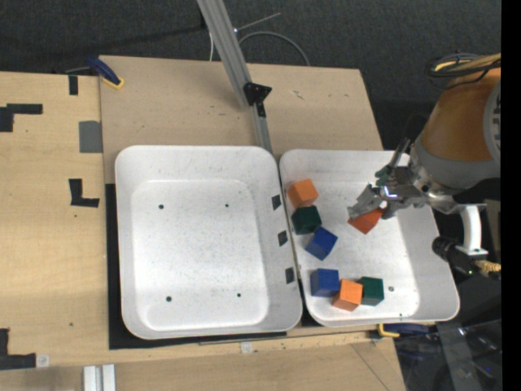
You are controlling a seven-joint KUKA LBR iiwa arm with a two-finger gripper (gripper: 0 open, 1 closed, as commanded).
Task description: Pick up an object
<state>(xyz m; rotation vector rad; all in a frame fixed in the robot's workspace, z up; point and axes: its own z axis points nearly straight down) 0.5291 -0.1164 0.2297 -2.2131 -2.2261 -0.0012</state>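
One small red-orange block (365, 221) sits pinched between the fingers of our gripper (368, 211), over the right white bin (423, 300). We judge the hold shallow, at the block's corner; it could twist free and drop.

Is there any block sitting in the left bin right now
No, all the blocks lie in the right bin, such as the orange block and the dark green block near its left wall.
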